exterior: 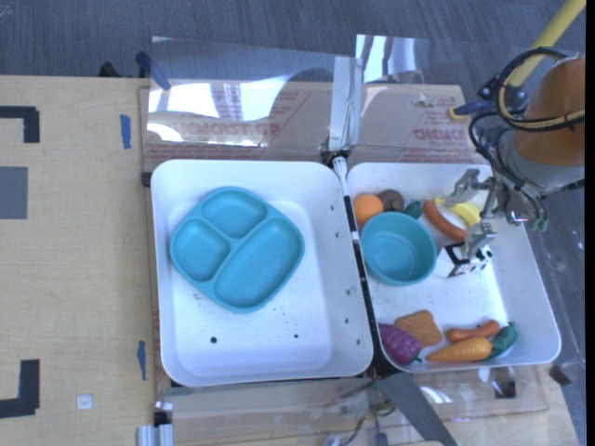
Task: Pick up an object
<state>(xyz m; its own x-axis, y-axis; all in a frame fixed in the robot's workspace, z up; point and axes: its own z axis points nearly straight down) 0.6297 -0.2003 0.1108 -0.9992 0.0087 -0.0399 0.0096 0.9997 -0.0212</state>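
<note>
My gripper [472, 216] hangs over the upper right part of the right bin [521, 286], and its fingers [480, 240] stand open. A small yellow object [466, 214] lies in the gap between them, and nothing shows it being gripped. An orange-red sausage-shaped item [441, 219] lies just left of it. A blue bowl [398, 247] stands to the left, with an orange ball [368, 206] and a brown item [391, 199] behind it.
Near the right bin's front edge lie a purple item [400, 344], a tan cracker-like piece [420, 326], two carrots [462, 348] and a green bit [505, 337]. The left bin [307, 342] bears a blue divided plate [237, 246]. Clear panels stand behind both bins.
</note>
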